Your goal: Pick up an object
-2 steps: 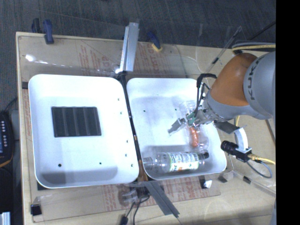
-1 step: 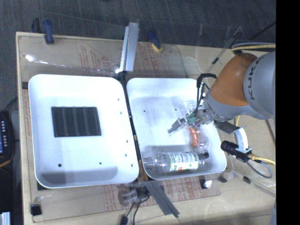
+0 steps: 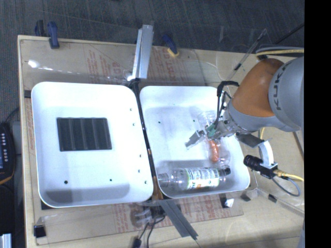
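Note:
My gripper point(image 3: 206, 133) hangs low over the right bin point(image 3: 165, 102), near its right wall. Just below and to its right lies an orange object point(image 3: 214, 150) in clear crinkled plastic. Whether the gripper touches it is hidden by the wrist. A clear plastic bottle point(image 3: 194, 178) with a green-and-white label and a dark cap lies on its side along the bin's front wall. In the left bin point(image 3: 46, 138) a dark ribbed rectangular block point(image 3: 84, 134) lies flat near the middle.
The grey arm with its orange band point(image 3: 256, 94) comes in from the right over the right bin's edge. A metal bar point(image 3: 142, 50) stands up between the bins at the back. Cables point(image 3: 282, 177) trail on the bench at the right.

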`<state>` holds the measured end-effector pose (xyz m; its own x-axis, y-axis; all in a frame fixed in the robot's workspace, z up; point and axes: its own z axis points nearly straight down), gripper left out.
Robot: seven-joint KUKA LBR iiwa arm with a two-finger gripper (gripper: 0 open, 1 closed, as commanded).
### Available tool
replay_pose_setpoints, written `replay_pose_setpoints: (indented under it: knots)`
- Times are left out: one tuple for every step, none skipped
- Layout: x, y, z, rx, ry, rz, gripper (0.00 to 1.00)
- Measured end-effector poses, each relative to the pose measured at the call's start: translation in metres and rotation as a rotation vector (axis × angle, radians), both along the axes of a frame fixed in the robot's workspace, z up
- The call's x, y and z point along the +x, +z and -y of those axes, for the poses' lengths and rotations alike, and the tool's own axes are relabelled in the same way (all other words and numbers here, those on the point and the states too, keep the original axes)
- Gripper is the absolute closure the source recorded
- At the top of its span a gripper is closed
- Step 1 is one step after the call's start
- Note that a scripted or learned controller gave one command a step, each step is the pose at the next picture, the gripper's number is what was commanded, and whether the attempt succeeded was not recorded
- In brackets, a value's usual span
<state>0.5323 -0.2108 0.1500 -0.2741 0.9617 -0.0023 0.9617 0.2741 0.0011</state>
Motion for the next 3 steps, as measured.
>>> replay_pose_setpoints:
  knots:
    - [0.0016, 0.0044, 0.0002, 0.0, 0.021, 0.0, 0.0]
    - [0.0016, 0.0045, 0.0002, -0.001, 0.021, 0.0, 0.0]
    - [0.0016, 0.0045, 0.0001, -0.001, 0.021, 0.0, 0.0]
